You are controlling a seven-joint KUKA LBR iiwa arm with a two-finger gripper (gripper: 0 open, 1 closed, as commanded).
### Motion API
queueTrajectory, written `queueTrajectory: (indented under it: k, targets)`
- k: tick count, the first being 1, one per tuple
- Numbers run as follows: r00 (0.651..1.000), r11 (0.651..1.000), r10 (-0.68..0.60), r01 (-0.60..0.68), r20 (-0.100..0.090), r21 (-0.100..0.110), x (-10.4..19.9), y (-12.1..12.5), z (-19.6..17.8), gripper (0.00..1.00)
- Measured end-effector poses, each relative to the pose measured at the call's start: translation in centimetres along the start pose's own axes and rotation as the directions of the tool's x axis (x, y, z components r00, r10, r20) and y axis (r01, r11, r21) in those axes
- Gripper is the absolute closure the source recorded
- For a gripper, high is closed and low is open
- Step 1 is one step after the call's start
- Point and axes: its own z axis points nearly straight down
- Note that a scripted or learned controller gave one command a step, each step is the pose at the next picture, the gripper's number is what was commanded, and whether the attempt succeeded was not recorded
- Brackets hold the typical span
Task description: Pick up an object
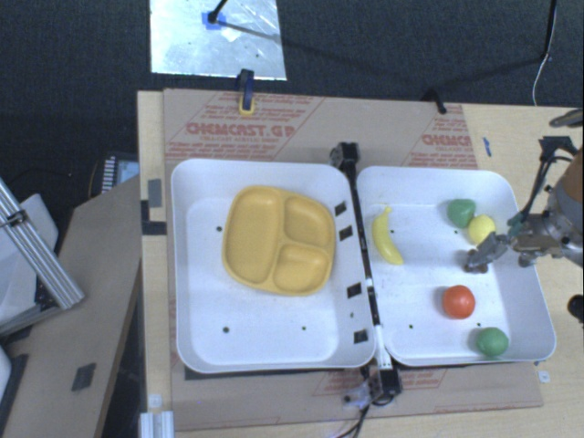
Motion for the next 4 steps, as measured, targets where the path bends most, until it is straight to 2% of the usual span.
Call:
queueTrajectory:
  k: [1,4]
  targets:
    - [1.000,1.000,-0.003,0.003,0.002,-0.009,0.0,0.2,-0.4,0.00]
    - [1.000,1.000,0.001,-0.001,0.000,-0.005,0.5,0.9,13.5,0.00]
